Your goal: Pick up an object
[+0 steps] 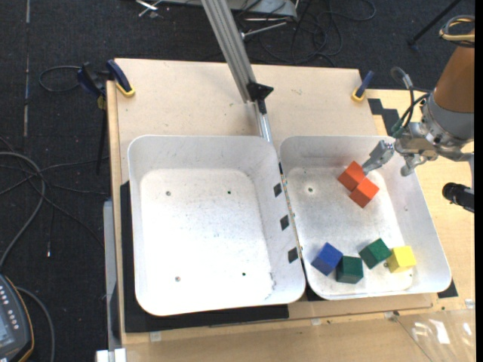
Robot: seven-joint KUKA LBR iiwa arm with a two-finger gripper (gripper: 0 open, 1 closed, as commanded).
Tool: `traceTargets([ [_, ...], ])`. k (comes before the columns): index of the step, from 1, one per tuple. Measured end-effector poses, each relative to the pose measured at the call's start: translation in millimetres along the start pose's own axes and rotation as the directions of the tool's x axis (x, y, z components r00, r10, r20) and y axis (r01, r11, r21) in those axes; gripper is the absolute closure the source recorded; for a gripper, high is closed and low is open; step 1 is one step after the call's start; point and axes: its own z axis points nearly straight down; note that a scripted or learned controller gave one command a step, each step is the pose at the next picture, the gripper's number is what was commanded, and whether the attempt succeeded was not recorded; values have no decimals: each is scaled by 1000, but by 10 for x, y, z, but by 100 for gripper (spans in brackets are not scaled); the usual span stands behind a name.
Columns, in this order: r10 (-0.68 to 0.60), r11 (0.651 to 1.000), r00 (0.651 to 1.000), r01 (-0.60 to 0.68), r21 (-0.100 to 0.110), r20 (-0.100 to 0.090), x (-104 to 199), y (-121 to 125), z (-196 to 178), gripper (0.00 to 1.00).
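I am hanging over the upper right corner of the right bin point(423, 202), wrist coming in from the right side of the bench point(196, 96), with my gripper point(398, 157) just beside the two orange blocks. My jaws are standing apart, one finger point(377, 157) angling down-left toward the blocks, the other shorter and nearer the bin rim; nothing is sitting between them, so I am holding nothing. Whether the left fingertip is touching the upper orange block point(349, 176) or merely overlapping it in the slanted view, I cannot tell. The lower orange block point(365, 192) is lying against the first, corner to face. Along the bin's front edge I am noting a blue block point(327, 258), a dark green block point(349, 268), a second green block point(374, 252) and a yellow block point(401, 258), clustered close together. The left bin point(143, 172) is lying alongside, across the divider. I am judging the nearest candidate, the upper orange block, to be a light, rigid cube with smooth painted faces, likely a little slippery and not fragile. I am judging the best hold to be across two opposite flat faces, square on, since a corner grip would probably let it twist out; its neighbour is crowding one side.
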Motion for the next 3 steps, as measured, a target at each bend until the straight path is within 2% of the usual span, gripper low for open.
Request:
traceTargets([
  [1,3,1000,1000,-2,-25,7,247,160,884,0],
  [2,7,1000,1000,-7,0,0,486,412,1089,0],
  [3,0,1000,1000,0,-3,1,506,433,991,100],
])
